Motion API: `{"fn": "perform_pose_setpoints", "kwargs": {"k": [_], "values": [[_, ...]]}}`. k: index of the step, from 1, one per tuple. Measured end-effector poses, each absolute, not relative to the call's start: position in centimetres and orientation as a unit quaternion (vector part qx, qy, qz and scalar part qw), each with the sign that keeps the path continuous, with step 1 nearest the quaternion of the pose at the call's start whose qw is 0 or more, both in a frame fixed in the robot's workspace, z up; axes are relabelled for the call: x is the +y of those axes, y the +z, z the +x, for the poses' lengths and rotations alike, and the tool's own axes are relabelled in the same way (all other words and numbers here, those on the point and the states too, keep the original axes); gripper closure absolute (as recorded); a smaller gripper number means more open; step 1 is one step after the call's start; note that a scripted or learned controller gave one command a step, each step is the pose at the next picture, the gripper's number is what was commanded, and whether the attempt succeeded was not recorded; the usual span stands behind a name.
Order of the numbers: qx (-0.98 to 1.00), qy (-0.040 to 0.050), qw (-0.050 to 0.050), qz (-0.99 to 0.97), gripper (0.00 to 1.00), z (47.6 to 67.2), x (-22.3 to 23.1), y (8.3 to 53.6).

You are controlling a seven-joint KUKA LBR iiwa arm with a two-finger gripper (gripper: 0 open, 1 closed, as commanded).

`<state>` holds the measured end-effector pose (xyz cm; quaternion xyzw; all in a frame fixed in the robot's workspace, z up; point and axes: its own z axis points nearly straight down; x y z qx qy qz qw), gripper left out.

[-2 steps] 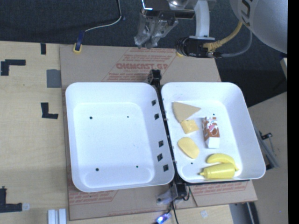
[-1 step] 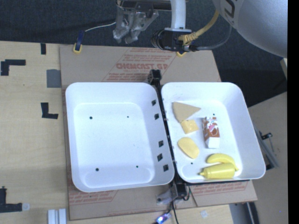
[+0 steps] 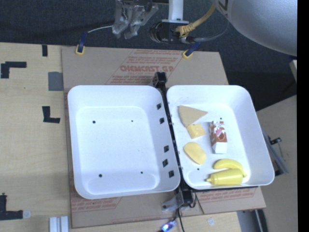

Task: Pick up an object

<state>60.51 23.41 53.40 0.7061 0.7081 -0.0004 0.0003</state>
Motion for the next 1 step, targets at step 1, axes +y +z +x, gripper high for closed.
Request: {"fn": "perform_pose_setpoints", "kwargs": {"k": [1], "values": [[0.708, -0.0033, -0.001, 0.707, 1.00, 60.62, 23.32, 48.24]]}}
